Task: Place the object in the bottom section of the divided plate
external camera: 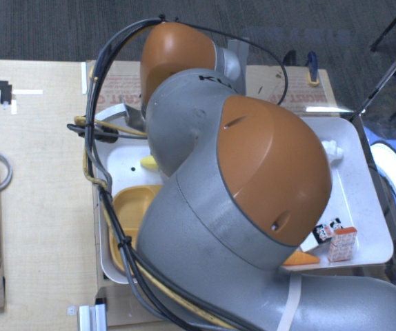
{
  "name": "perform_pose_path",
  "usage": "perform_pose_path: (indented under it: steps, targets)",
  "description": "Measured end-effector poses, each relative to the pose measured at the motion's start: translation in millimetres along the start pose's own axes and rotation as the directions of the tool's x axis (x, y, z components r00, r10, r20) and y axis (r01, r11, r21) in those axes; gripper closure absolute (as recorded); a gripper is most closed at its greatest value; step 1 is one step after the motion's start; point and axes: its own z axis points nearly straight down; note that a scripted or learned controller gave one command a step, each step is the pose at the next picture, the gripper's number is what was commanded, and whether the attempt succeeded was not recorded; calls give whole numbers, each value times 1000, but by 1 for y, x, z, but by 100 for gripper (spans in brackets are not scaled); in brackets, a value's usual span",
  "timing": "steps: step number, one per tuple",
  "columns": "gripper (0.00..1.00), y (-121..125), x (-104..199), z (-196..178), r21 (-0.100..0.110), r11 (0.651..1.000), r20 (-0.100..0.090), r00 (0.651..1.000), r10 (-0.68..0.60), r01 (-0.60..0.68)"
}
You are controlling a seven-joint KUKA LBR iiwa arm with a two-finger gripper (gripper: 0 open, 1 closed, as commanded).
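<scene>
Grey-and-orange arm point(239, 185) covers left white bin point(115, 158) | yellow-orange plastic divided plate point(132, 209) mostly hidden, lower-left | tool state: cannot tell | risk: wrong section or a miss.

arm point(239, 205) covers bins; yellow plate point(132, 209) edge, perhaps divided.

Single fixed camera sat above the bench, looked down at a slant on both white bins point(363, 185), near edge at frame bottom, dark floor at far top. The arm point(239, 185) came in from the right and rose close under the lens, blocking most of the middle. Wooden benchtop point(32, 205) filled the left side.
</scene>
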Motion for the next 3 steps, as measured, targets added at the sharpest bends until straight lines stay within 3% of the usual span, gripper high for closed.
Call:
perform_pose_path:
  steps: [2,3]
  targets:
    - [100,0,-2,1,-1,1000,0,1000,1,-1]
    - [100,-1,-4,-36,-2,1000,-2,1000,1,-2]
